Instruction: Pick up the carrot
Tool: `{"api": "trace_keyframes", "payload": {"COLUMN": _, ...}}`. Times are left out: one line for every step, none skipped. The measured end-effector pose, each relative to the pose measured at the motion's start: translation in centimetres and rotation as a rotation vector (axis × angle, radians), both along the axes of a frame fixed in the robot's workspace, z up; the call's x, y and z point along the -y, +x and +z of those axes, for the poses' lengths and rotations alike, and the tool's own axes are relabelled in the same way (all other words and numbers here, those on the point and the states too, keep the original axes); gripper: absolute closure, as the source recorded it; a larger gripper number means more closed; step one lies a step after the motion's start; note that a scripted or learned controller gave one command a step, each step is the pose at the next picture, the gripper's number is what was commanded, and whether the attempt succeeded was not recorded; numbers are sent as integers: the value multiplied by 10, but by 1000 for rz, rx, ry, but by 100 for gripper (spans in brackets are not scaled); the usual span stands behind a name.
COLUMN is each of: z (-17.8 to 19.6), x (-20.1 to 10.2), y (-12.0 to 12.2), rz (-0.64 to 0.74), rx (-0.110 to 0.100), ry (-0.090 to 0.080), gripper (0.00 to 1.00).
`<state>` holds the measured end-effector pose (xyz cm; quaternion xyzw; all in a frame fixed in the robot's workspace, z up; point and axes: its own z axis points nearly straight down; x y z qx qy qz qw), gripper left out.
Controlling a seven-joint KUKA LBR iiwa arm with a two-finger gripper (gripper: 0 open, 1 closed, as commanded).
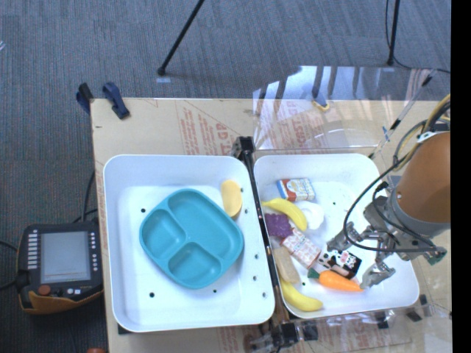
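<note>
The orange carrot lies flat near the front edge of the right bin, its green end pointing left. My gripper reaches in from the right and hovers just above and behind the carrot. It is open, one finger standing over a small black-and-white toy and the other finger just right of the carrot's tip. Nothing is held between them.
The right bin also holds two bananas, a purple item, a white ball, a small carton and a patterned packet. In the left bin sit a blue divided plate and a yellow fruit.
</note>
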<state>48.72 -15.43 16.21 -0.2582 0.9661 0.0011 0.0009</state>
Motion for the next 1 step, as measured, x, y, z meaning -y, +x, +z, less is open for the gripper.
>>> {"api": "trace_keyframes", "payload": {"z": -78, "x": 6, "y": -2, "rz": 120, "rx": -7, "ry": 4, "gripper": 0}}
